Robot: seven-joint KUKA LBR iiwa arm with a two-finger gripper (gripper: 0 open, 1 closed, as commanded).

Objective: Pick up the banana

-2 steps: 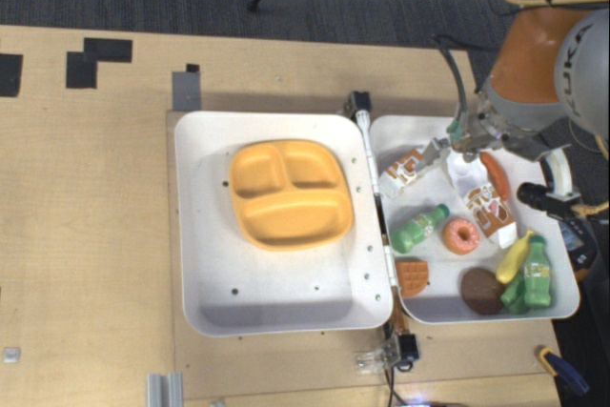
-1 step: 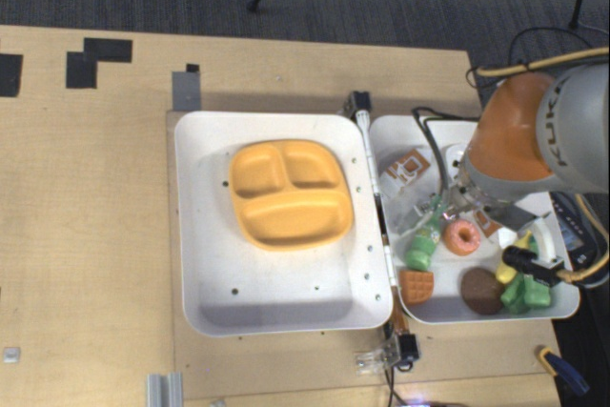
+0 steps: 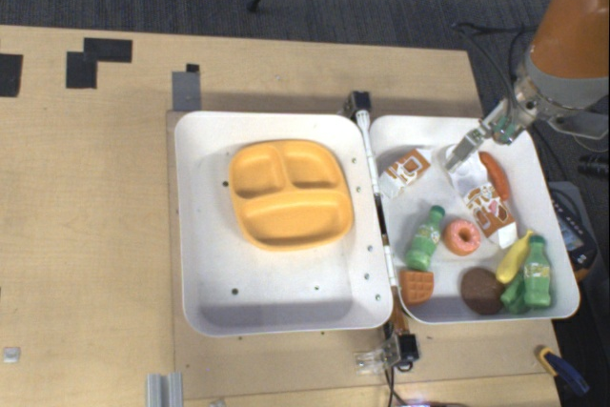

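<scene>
The banana (image 3: 513, 257) is small and yellow and lies tilted in the right bin (image 3: 434, 131) near its front right corner. It rests between a green bottle (image 3: 536, 276) and a brown round piece (image 3: 481, 291). My gripper (image 3: 459, 157) hangs over the back middle of the same bin, well behind and left of the banana and apart from it. It points down and left from the grey wrist with its orange band (image 3: 572, 14). Its tip is beside a white and brown carton (image 3: 488, 210) and a red sausage (image 3: 495, 176).
The right bin also holds a second carton (image 3: 405, 169), another green bottle (image 3: 424, 238), a pink donut (image 3: 463, 236) and an orange waffle piece (image 3: 416, 285). A yellow divided plate (image 3: 289, 193) sits in the left bin (image 3: 205, 281).
</scene>
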